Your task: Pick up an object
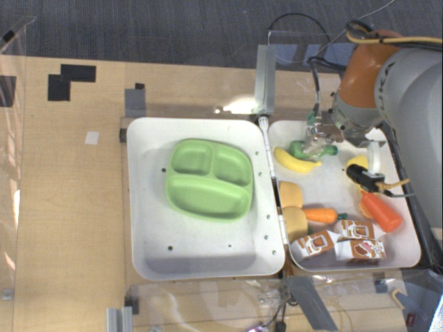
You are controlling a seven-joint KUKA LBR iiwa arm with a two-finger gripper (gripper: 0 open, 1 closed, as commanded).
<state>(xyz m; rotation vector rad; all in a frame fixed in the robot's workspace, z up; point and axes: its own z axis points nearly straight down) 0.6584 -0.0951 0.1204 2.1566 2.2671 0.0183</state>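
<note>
- My gripper (320, 141) covers most of a green thing (298, 147); I cannot tell what it is.
- The right edge cuts off my arm (414, 95).
- The print on the packets (346, 245) is too small to read.

A robotics lab: a grey arm (408, 81) reaches over 2 white bins (145, 247) on a wooden bench (62, 206).
</note>
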